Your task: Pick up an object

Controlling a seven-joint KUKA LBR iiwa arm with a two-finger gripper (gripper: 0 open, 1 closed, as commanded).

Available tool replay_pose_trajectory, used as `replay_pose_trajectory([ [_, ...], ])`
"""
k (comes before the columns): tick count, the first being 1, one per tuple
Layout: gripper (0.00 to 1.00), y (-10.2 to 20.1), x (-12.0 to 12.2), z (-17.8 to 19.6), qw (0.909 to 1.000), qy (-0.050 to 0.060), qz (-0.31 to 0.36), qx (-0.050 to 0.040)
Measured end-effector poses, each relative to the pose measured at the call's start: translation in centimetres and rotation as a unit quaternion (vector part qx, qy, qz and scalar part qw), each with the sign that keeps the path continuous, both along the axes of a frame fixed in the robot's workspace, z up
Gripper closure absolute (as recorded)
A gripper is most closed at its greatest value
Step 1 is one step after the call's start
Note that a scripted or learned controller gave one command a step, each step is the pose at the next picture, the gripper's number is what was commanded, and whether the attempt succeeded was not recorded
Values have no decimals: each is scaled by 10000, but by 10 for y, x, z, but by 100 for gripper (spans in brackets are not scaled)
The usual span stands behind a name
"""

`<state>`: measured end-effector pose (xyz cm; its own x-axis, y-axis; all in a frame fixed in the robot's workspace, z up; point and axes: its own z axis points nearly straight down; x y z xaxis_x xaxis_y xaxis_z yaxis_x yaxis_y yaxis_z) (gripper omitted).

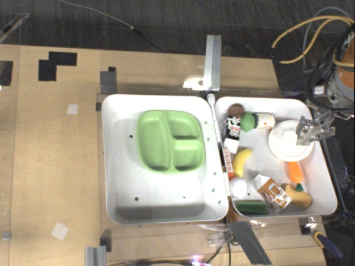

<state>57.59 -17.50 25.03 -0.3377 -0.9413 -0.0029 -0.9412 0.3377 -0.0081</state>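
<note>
Wooden bench (50,165) fills the frame's left; mid-frame, one white bin (119,165) carries a green divided tray (169,140). At right, a second bin (327,195) holds a white bowl (285,140), banana (241,161) and carrot (295,172). Pincer (310,131) hovers at the bowl's right rim; whether it is apart or together I cannot tell.
</note>
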Motion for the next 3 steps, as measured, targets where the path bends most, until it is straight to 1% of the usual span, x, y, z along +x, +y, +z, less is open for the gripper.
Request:
replay_pose_trajectory([
  [1,100,-31,-44,15,9896,16,1436,-10],
  [2,100,-29,-2,6,9560,15,2933,-8],
  [3,100,-18,25,-6,8799,15,4751,-19],
])
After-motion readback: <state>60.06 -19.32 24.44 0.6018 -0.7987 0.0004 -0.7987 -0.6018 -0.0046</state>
